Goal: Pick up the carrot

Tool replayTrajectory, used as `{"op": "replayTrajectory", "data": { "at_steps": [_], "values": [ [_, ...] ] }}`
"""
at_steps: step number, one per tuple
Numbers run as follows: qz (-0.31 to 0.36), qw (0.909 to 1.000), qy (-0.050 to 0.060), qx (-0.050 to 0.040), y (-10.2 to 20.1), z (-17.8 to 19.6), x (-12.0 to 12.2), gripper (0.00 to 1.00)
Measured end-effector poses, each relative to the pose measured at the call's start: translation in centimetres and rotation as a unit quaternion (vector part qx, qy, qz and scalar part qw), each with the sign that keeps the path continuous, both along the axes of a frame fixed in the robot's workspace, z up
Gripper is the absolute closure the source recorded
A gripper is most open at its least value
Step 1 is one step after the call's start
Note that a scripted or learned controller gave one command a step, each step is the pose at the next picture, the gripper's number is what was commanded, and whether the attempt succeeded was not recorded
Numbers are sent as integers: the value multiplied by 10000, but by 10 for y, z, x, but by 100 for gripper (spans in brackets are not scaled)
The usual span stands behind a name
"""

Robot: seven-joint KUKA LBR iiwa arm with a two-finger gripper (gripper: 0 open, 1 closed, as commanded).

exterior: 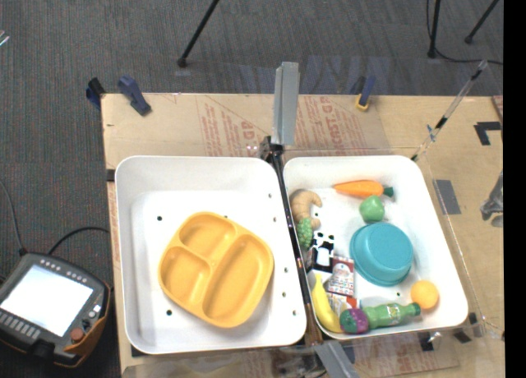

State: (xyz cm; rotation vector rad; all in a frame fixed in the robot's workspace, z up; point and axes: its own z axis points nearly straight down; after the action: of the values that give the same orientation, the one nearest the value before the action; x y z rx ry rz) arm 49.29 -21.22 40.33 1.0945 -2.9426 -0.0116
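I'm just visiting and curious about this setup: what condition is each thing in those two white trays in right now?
carrot: lying flat, untouched, right bin's far side.
teal bowl: upright, open side up.
green bottle: lying on its side.
orange ball: resting beside the bowl.
banana: lying along the bin's left wall.
yellow divided plate: right way up, left bin.

Glossy plastic carrot (358, 189), cardboard bench (205, 122)
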Motion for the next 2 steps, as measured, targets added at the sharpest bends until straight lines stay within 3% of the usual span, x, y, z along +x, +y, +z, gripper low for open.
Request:
{"op": "replayTrajectory", "data": {
  "at_steps": [1,2],
  "values": [
    [870,9962,54,39,1,-188,25,100],
    [1762,9844,-27,4,0,-145,100,100]
  ]
}}
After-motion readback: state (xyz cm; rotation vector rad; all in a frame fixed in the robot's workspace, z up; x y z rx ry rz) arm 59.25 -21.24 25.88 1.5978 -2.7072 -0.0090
